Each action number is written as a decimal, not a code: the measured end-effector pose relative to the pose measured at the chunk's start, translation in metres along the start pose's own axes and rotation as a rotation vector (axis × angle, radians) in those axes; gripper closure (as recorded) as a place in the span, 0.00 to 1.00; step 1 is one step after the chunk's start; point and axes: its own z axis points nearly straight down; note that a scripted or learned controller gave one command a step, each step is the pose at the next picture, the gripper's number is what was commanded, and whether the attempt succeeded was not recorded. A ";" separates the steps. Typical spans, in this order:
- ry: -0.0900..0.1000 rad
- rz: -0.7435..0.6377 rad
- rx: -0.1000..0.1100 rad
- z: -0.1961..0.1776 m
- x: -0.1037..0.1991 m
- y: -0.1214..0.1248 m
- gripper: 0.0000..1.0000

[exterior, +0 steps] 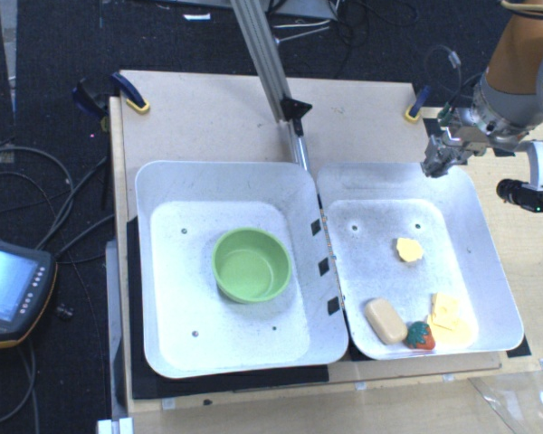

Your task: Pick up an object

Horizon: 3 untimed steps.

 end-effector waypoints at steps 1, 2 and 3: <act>0.001 0.000 0.004 0.051 0.004 -0.010 0.00; 0.001 0.000 0.005 0.114 0.003 -0.008 0.00; 0.000 -0.001 0.001 0.129 0.004 -0.008 0.00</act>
